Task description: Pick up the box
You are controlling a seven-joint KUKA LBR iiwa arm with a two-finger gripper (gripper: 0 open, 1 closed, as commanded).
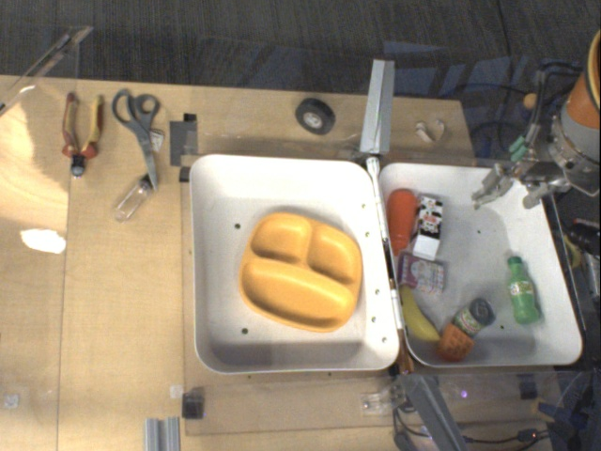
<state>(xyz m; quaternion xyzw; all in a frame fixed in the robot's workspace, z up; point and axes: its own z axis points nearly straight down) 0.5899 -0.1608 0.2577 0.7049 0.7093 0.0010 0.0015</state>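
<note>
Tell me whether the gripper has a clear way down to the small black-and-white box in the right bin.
Probably yes. The small black-and-white box lies uncovered in the right white bin, top exposed. The gripper hangs above the bin's upper right. The orange cylinder beside the box may crowd one finger.

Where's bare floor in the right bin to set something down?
Bare floor lies mid-bin, between the box and the green bottle, running up toward the hand. The left wall is crowded: carrot, purple packet, banana, and small jar.
</note>
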